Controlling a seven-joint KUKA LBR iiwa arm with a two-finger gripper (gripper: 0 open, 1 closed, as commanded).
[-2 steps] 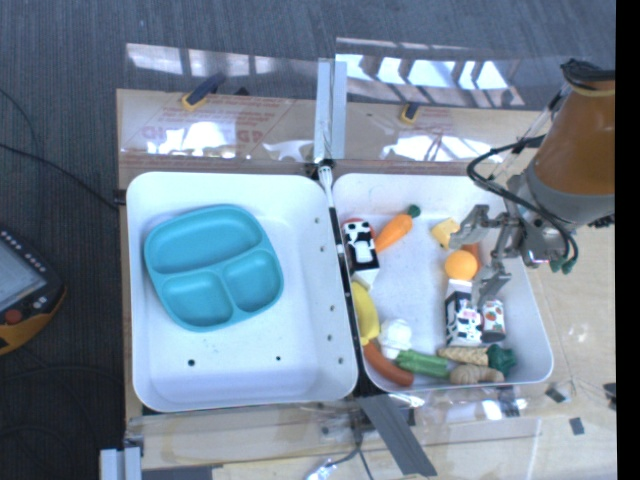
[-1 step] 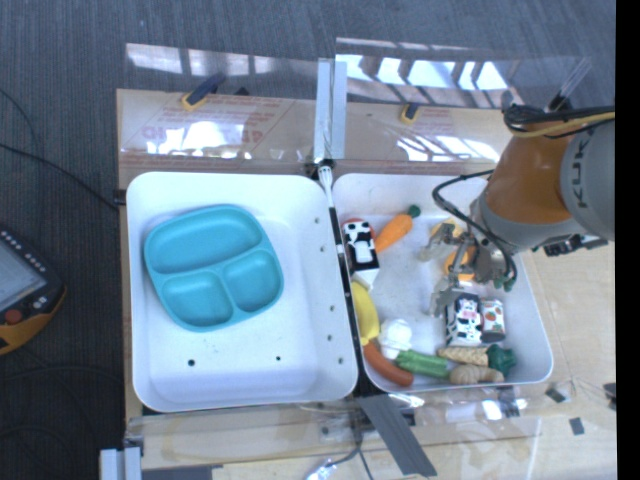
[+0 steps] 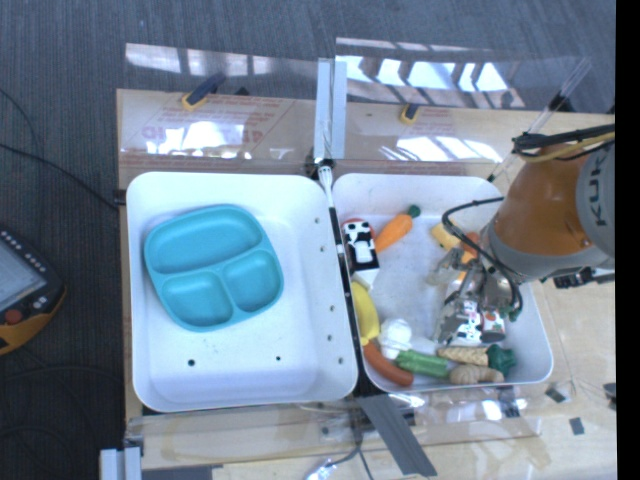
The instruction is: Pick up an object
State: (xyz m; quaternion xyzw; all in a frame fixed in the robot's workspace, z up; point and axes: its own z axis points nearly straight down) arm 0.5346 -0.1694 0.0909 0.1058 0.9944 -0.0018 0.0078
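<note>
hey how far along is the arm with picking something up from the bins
Done: the gripper is down in the right bin, above the toy pile near the green piece. In hand: nothing visibly held. Left: grasping and lifting; the carrot and banana lie untouched, and the blue tray sits in the left bin.

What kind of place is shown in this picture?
Probably a robot lab bench for grasping tests: a grey arm reaches into a white bin of toy food, beside a bin holding a blue tray.
</note>
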